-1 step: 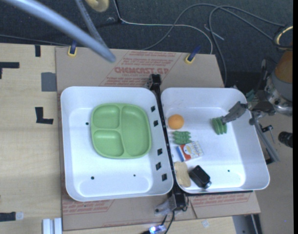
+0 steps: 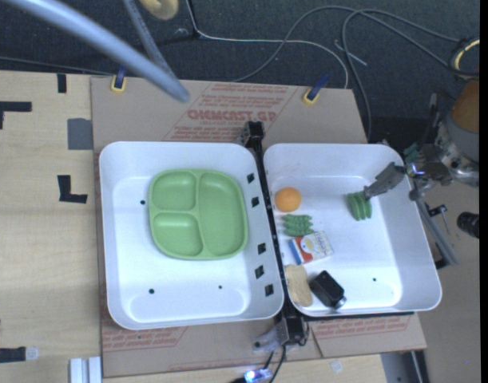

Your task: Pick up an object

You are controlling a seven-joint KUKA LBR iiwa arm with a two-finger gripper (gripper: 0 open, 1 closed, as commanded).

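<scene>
My gripper (image 2: pixel 381 185) reaches into the right bin (image 2: pixel 403 290) from the right, near its upper right corner. Its tip sits just above a small ribbed green object (image 2: pixel 358 207) and seems to touch it or hover right over it. Further left in this bin lie an orange ball (image 2: pixel 287 199), a green leafy piece (image 2: pixel 298 225), a small white carton with red and blue print (image 2: pixel 309 247), a tan bread-like piece (image 2: pixel 297 284) and a black block (image 2: pixel 327 288).
The left bin (image 2: pixel 124 238) holds a green divided plate (image 2: pixel 199 214). A black divider with clips (image 2: pixel 263 214) runs between the bins. Cables lie on the dark surface behind the bench, and a grey pole (image 2: pixel 92 30) crosses the upper left.
</scene>
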